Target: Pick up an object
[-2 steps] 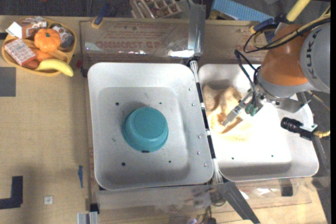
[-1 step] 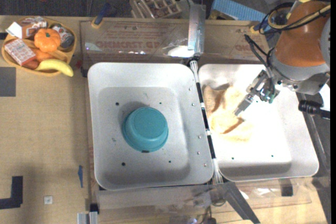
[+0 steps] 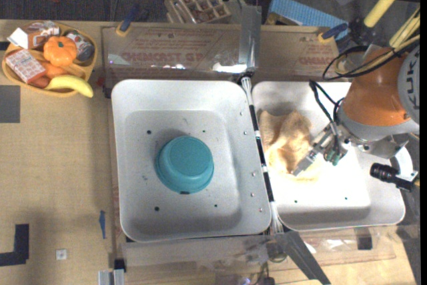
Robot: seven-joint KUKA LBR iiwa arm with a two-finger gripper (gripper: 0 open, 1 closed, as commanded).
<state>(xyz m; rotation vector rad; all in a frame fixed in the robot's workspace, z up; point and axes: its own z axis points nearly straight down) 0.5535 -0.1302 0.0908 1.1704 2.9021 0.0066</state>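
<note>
A crumpled tan cloth-like object (image 3: pixel 285 135) lies in the left half of the right bin (image 3: pixel 347 200). My gripper (image 3: pixel 305 165) reaches in from the right and is low over the lower right edge of that tan object, touching or nearly touching it. The orange band of the arm (image 3: pixel 377 100) sits above the bin's right side. A teal bowl (image 3: pixel 185 163) rests upside down in the middle of the left bin (image 3: pixel 133 143), well away from the gripper.
A divider between the two bins (image 3: pixel 257 143) runs just left of the tan object. A yellow bowl of toy fruit and small boxes (image 3: pixel 50 58) stands on the bench at far left. Cardboard panels (image 3: pixel 173 50) line the back of the bins.
</note>
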